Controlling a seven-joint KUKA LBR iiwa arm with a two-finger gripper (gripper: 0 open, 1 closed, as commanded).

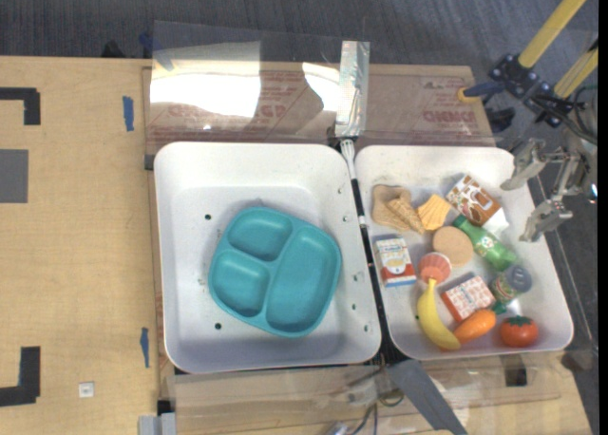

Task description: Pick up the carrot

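Note:
The carrot (475,326) is a short orange piece lying near the front edge of the right bin (560,314). It sits between a yellow banana (432,314) and a red tomato (519,330). My gripper (535,198) hovers over the right bin's far right rim, well behind the carrot. Its two metal fingers (524,167) are spread open with nothing between them.
The right bin also holds a red box (465,295) touching the carrot, a can (513,283), a green bottle (484,243), a small carton (394,260), a cheese wedge (434,212) and other toy food. A teal divided plate (275,272) lies in the left bin (180,186).

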